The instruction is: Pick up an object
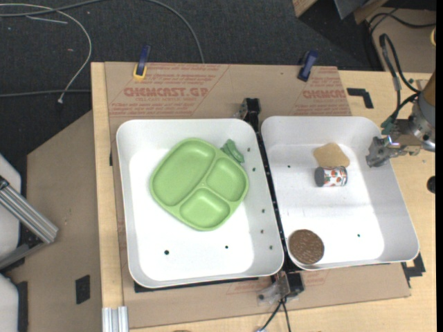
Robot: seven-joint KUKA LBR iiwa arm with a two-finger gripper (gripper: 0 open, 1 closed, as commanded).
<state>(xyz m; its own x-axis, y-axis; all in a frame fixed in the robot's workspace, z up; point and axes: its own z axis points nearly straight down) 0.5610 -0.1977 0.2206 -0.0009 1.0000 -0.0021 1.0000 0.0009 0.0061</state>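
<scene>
Nearest the camera, a brown disc (305, 246) lies at the front left corner of the right bin (374, 220), close to the rim and to the divider between the two bins. Further back in that bin a small can (331, 177) lies on its side, grey end to the left, with a red and white label. Just behind it, touching or nearly so, sits a tan pad (331, 154), like a sponge. These three are well apart from the disc, with bare white floor between.

At the bin's right rim the gripper (379, 152) hangs over the edge, level with the pad and apart from it; nothing lies between them. Whether its fingers are open or closed cannot be told, being small and blurred, and no thing shows between them.

Left bin (138, 241) holds a green tray (199, 183) with three compartments, set at a slant. A small dark green piece (233, 151) rests against its back right edge. Two blue clamps (142, 60) hold the cardboard (104, 151) at the rear.
</scene>
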